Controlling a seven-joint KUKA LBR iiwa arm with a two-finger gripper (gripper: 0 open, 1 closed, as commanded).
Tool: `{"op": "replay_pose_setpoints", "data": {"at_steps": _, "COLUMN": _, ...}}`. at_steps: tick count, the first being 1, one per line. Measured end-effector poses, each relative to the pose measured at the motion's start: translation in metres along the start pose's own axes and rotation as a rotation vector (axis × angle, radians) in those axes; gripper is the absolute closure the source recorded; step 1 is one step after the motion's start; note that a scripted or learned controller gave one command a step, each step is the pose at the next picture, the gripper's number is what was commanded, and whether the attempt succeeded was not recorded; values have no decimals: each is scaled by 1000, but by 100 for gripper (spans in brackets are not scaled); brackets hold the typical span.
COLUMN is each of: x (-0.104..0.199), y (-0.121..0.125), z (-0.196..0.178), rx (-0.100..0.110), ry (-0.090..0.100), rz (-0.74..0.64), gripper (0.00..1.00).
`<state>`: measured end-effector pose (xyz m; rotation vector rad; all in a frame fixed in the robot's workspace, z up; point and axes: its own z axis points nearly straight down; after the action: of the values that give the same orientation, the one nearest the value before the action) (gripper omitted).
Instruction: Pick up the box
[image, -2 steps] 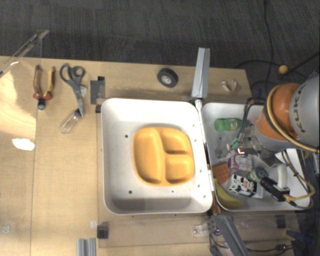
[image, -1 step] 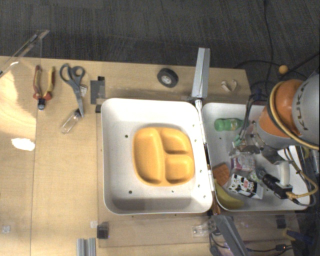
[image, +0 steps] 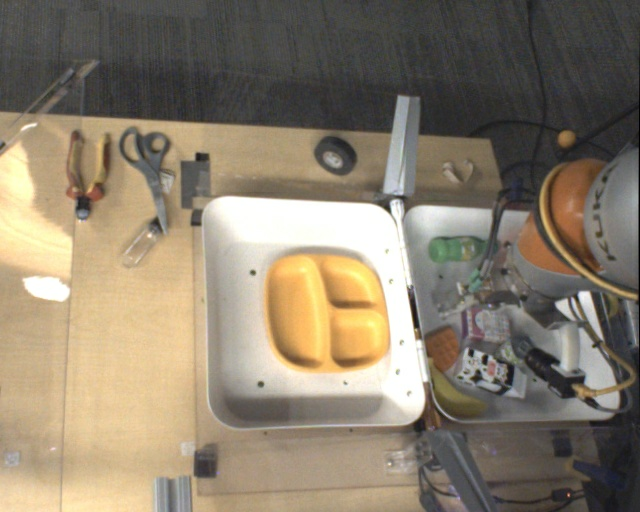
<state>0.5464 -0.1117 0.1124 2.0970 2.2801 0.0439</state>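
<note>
Right bin (image: 600, 395) is the cluttered source: the box (image: 487, 368), white with dark print, lies flat near its front-left corner, touching the yellow item (image: 455, 398) at the front edge, green bottle (image: 455, 247) at the back-left. Left bin (image: 230, 400) carries the yellow divided tray (image: 327, 309) mid-bin. Gripper (image: 492, 290) sits low just behind the box; can't tell its opening, nothing visibly held.
</note>
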Motion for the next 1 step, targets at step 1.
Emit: {"op": "replay_pose_setpoints", "data": {"at_steps": 1, "x": -3, "y": -13, "z": 12, "rx": 2, "ry": -1, "rz": 30, "gripper": 0}}
